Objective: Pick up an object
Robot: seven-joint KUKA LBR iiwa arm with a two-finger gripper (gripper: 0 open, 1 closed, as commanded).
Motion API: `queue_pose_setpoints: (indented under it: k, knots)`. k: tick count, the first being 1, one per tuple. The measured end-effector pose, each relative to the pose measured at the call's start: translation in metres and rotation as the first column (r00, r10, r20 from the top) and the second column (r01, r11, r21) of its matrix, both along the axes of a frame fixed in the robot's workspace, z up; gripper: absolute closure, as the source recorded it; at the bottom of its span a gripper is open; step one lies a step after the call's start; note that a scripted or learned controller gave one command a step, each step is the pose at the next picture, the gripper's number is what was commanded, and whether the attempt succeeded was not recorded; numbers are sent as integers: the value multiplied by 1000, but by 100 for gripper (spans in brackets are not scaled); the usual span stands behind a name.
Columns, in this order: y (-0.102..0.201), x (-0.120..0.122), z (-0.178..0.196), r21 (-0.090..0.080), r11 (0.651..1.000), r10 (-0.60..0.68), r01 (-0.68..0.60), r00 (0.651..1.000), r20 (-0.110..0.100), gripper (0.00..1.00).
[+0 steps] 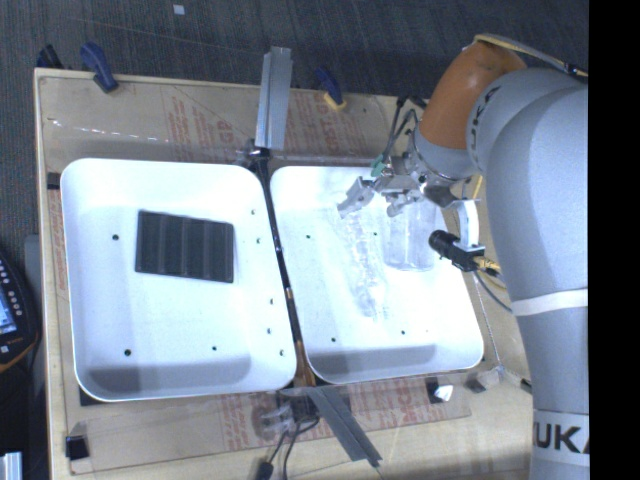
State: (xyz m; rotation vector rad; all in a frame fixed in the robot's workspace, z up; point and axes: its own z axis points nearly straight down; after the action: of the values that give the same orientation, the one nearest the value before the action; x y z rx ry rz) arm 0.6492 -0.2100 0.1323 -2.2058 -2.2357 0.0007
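My gripper (375, 201) hangs over the back part of the right bin (330, 363), its two grey fingers spread apart, so it is open with nothing visibly between them. Just below and right of it stands a clear plastic cup (405, 240). A second transparent, crinkled item (365, 270) lies stretched toward the bin's middle, under the left finger (352, 198). A dark grey ribbed rectangular pad (185, 246) lies flat in the left bin (90, 368), far from the gripper.
The grey arm (530, 198) covers the right bin's right rim, and a black fitting (452, 249) juts over it. A metal bar (273, 98) rises between the bins at the back. Blue clamps (100, 68) hold the board's far edge.
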Motion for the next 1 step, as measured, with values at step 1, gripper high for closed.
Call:
queue_pose_setpoints:
  k: [1]
  knots:
    - [-1, -41, 58, 0, 962, -274, 274, 962, -4, 0]
